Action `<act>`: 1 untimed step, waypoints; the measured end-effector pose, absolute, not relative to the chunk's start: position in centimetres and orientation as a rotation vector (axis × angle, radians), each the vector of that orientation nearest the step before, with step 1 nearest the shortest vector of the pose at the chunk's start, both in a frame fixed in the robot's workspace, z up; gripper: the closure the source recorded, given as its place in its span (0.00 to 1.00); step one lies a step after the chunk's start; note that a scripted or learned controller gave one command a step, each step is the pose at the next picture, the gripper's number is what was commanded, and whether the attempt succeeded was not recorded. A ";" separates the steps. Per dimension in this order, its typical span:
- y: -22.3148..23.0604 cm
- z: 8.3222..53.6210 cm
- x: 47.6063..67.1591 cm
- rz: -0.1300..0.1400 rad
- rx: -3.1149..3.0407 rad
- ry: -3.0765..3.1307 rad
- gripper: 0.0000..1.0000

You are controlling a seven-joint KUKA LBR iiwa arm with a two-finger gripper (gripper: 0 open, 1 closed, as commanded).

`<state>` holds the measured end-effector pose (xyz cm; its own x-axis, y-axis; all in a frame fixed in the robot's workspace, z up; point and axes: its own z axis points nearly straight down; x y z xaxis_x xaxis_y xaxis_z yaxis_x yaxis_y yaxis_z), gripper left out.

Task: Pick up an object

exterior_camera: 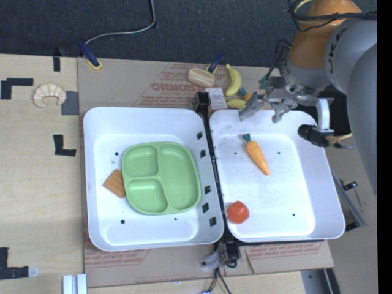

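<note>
The arm's bulk sits at the upper right, its grey body cut off by the frame edge, and the orange band blocks the wrist behind it. The cracker [114,182] in the left bin [98,127] is half tucked under the green divided plate [162,177], one corner poking out at the plate's left.

The gripper [265,111] hangs over the far rim of the right bin [318,195], fingers spread well apart with nothing between them. The carrot [258,155] lies on the bin floor just in front of the fingertips (leafy end pointing up toward them), near but not touching. A tomato [237,212] rests at the near left corner, well apart from the gripper. Beyond the bins, a banana [233,81] and a bread roll [201,76] sit on the cardboard, a croissant [49,95] far left.
</note>
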<state>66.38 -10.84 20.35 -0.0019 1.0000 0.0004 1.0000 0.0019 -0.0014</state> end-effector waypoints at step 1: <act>-12.0 8.6 65.0 -0.001 -2.221 -2.224 0.00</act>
<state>64.99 -11.96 8.62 -0.0014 1.0000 -0.0006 1.0000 0.0014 0.0013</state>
